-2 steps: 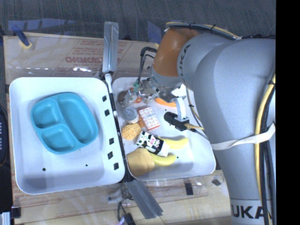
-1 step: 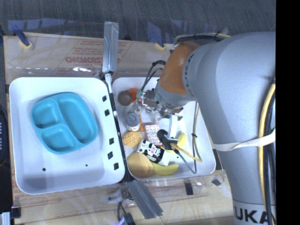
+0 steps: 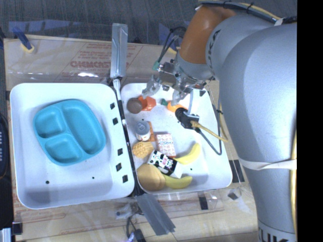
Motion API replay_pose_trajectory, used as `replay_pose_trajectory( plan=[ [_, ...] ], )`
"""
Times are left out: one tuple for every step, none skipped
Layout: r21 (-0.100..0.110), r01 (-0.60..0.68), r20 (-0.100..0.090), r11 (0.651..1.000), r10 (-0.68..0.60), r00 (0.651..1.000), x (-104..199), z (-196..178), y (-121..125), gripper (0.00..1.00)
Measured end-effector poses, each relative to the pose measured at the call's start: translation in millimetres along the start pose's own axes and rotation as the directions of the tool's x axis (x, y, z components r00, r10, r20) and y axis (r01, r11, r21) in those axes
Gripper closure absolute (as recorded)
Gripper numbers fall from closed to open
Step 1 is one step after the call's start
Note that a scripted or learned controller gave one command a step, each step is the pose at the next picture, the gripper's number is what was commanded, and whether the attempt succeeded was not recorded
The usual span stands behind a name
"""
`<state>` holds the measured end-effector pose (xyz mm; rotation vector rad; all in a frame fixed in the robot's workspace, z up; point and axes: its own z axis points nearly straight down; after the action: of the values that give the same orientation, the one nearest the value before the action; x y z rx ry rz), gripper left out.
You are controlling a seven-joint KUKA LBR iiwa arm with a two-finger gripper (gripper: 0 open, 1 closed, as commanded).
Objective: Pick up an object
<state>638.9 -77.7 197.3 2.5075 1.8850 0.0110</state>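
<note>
My gripper (image 3: 164, 92) hangs over the far end of the right bin (image 3: 218, 161), open, its fingers spread with nothing between them. Just below its left finger lie a brown round object (image 3: 133, 105) and an orange object (image 3: 148, 103). An orange piece with a green tip (image 3: 172, 104) sits under the right finger. Nearer the front are a small jar (image 3: 143, 131), a round cookie (image 3: 142, 148), a pink-printed box (image 3: 165, 144), a cow-patterned carton (image 3: 164, 163), two bananas (image 3: 190, 155) (image 3: 177, 182) and a tan potato-like lump (image 3: 150, 177).
The left bin (image 3: 30, 185) holds a blue divided plate (image 3: 69, 130). A black fitting with a cable (image 3: 185, 117) hangs by the right bin's far right side. The big grey arm (image 3: 252, 84) covers the right side of the view.
</note>
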Motion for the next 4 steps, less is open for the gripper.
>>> replay_pose_trajectory(
  plan=[
    [0.017, 0.197, 0.001, 0.98, -0.197, 0.98, -20, 68, 22, 0.0],
    [0.013, 0.568, -0.004, 0.823, -0.568, 0.823, -16, 106, 22, 0.0],
    [-0.003, 0.578, 0.001, 0.816, -0.578, 0.816, 19, -2, 17, 0.0],
    [0.016, 0.404, -0.002, 0.915, -0.404, 0.915, -19, 59, 23, 0.0]
  ],
)
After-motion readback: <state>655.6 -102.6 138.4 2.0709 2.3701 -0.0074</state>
